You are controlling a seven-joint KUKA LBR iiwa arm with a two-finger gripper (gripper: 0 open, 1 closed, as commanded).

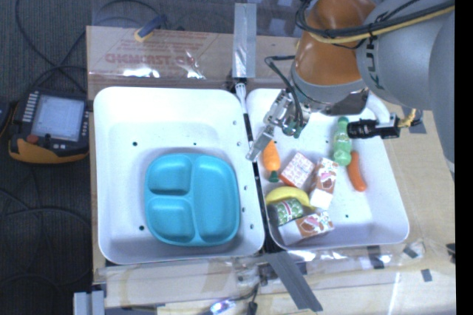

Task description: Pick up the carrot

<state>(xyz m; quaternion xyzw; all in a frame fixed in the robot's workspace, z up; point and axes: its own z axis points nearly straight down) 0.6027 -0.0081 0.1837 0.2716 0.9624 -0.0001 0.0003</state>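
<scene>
Carrot (271, 157) at the right bin's (384, 228) left edge — beside a juice box (296, 169), gripper (272, 130) just above it, finger spread not discernible, teal plate (194, 197) in the left bin (126, 158).

One fixed camera looks down at a slant (from above the bench) on both bins (111, 158).

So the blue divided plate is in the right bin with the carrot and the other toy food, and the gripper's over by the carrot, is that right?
Not quite. The camera view shows the blue divided plate in the left bin, by itself. The carrot and the other toy food are in the right bin, and the gripper is just above the carrot there.
</scene>
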